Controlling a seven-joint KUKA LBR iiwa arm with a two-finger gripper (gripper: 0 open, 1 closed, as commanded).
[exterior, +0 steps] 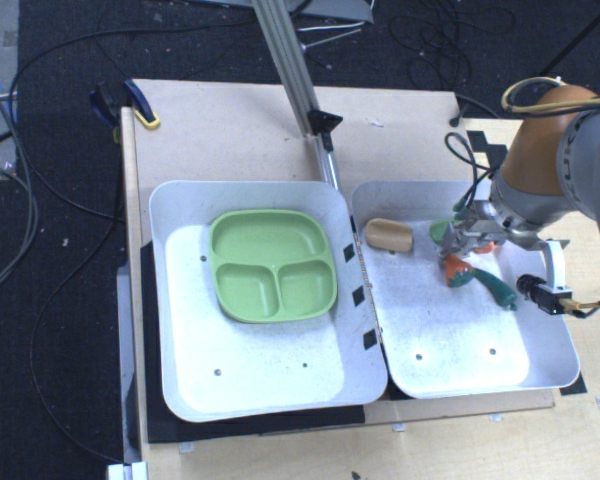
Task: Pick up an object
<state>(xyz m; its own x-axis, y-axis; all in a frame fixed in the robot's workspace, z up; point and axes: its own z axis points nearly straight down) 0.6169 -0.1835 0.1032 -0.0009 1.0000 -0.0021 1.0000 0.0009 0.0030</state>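
The arm reaches in from three o'clock, and its pincer (467,251) is down in the right bin (460,358), over a small cluster of toys: an orange piece (456,267) with a dark green piece (495,287) at its four o'clock. How the pincer is set I cannot tell. A tan block (389,236) lies at nine o'clock from the pincer. The left bin (250,368) on the desk (230,133) holds a green divided plate (273,266).

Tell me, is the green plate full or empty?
Empty. The green plate in the left bin shows three bare compartments.
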